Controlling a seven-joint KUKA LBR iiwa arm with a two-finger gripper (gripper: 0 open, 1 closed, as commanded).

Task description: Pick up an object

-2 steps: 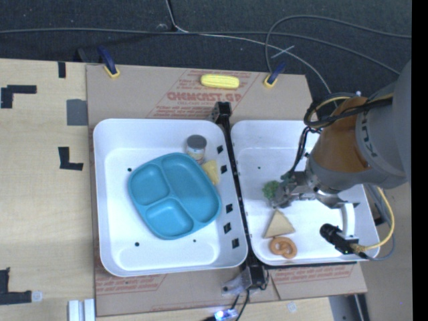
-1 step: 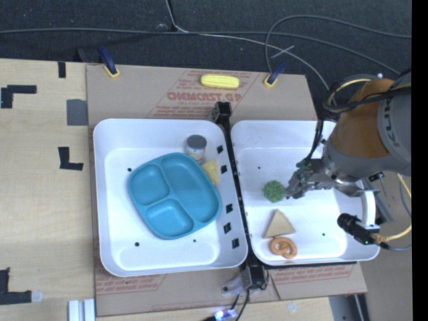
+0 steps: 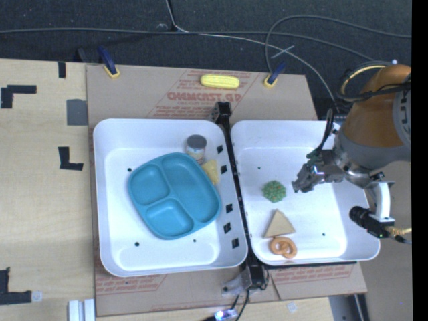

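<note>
The likeliest target, a small green broccoli floret (image 3: 273,191), is a knobbly, rounded clump sitting near the middle of the right bin (image 3: 334,139), free of anything around it. The gripper (image 3: 302,181) hangs just at its 3 o'clock, low over the bin floor and apart from the floret; it is dark and foreshortened, so I cannot tell whether the fingers are spread or closed, and nothing is visibly between them. At the floret's 6 o'clock lies a tan wedge of bread or cheese (image 3: 279,225) (too small to say which), and just below that, touching or nearly touching its lower edge, a curled orange pretzel-like piece (image 3: 284,247).

In the left bin (image 3: 110,199) a blue three-compartment tray (image 3: 174,195) lies tilted. At its 1 o'clock stands a small grey-lidded can (image 3: 196,146), and a pale yellow item (image 3: 211,172) is half hidden behind the tray's rim. A yellow corn cob (image 3: 219,81) rests on the cardboard at the worktop's 12 o'clock. The grey arm (image 3: 378,122) is cut off at the right edge.
</note>
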